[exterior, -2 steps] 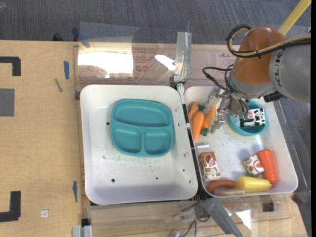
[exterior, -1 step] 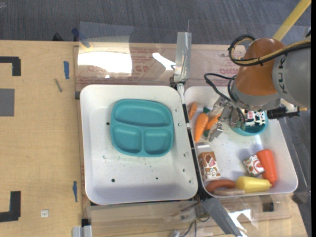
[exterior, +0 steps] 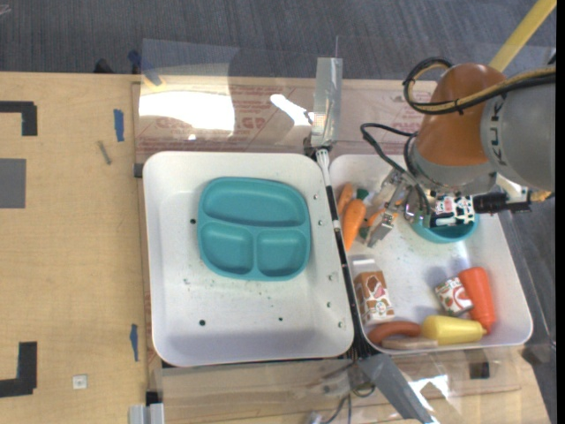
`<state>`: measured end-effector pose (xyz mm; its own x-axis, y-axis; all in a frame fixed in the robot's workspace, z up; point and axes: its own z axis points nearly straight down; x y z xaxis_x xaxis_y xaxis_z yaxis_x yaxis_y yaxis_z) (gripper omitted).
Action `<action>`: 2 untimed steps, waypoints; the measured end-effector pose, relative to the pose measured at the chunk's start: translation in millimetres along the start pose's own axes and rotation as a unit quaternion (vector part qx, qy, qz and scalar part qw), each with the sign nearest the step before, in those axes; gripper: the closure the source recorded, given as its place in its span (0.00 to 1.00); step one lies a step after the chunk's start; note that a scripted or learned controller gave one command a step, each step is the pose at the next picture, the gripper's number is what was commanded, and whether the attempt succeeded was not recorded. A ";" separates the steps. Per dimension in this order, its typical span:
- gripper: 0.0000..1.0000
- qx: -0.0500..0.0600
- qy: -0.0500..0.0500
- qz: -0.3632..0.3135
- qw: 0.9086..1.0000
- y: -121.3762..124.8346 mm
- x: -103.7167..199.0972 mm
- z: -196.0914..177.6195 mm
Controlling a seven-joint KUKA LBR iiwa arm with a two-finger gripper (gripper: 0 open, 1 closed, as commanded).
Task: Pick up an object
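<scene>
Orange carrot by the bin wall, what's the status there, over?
End effector low in right bin, beside orange plastic carrot. Carrot against the bin's left wall. Nothing visibly gripped.

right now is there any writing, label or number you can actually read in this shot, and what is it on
"KU": grey letters running down the arm's grey link, cut off by the frame edge.
Red print on the clear sheet behind the bins: too blurred to read.
Small carton in the right bin: printed label, illegible.
Small box beside the carrot: pattern, no readable words.
</scene>
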<state>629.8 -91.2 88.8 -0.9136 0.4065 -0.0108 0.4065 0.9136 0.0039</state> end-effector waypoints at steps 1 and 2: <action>0.00 0.000 0.000 0.039 0.999 -43.6 60.4 -1.9; 0.00 0.000 0.000 0.070 0.998 -16.5 -10.4 0.4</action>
<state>632.6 -110.5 88.4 -0.8481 0.5297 -0.0094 0.5297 0.8482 0.0052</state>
